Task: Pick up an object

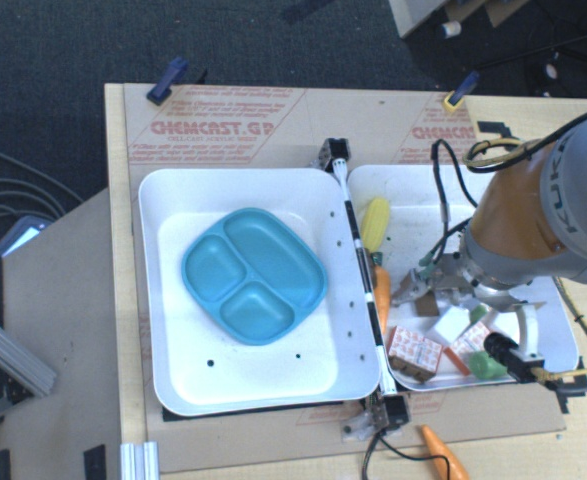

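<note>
**Arm low over the cluttered right bin**

A heap of small objects is seen in the right bin [413, 180]. A yellow corn cob [375, 223] lies near the bin's left wall, with an orange carrot [382, 296] just below it along the same wall. Toward the front, a red-and-white patterned packet [414, 349] rests on a brown item, and a white block [454, 323] and a green piece [487, 366] lie close beside it. Several of these things are touching or overlapping; their exact outlines cannot be made out.

The gripper [443, 290] is lowered into the middle of this heap, under the arm's orange band [514, 218]. Whether its fingers are apart or together cannot be told, since the wrist and cables cover them, and nothing is seen clamped between them.

In the left bin [163, 208] a single blue divided plate [254, 274] lies flat near the centre, with three compartments.

Both bins sit side by side on the bench [223, 128].
</note>
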You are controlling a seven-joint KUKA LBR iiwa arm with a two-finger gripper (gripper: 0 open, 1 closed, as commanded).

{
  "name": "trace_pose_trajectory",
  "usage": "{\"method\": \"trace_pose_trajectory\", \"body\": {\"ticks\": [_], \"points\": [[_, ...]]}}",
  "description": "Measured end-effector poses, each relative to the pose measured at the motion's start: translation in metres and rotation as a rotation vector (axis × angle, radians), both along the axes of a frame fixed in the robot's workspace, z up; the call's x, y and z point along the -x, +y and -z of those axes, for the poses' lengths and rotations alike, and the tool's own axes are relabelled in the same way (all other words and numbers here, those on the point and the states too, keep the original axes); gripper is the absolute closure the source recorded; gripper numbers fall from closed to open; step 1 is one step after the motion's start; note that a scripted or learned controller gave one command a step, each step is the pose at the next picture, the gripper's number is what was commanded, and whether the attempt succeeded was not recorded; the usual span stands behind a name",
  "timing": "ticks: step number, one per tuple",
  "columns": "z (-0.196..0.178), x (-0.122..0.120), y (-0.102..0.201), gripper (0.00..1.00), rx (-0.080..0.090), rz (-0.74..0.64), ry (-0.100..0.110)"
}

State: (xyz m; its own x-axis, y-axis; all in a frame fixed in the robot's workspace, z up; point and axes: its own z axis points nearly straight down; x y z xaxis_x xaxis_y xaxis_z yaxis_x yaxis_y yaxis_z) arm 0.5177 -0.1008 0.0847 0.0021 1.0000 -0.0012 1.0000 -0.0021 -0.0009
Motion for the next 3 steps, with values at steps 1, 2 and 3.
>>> {"method": "trace_pose_trajectory", "body": {"ticks": [1,2,3], "points": [[-0.009,0.0,0.001,1.0,-0.001,0.0,0.0],[-0.1,-0.001,-0.031,1.0,-0.001,-0.001,-0.001],[-0.1,-0.026,0.032,1.0,-0.001,-0.003,-0.002]]}}
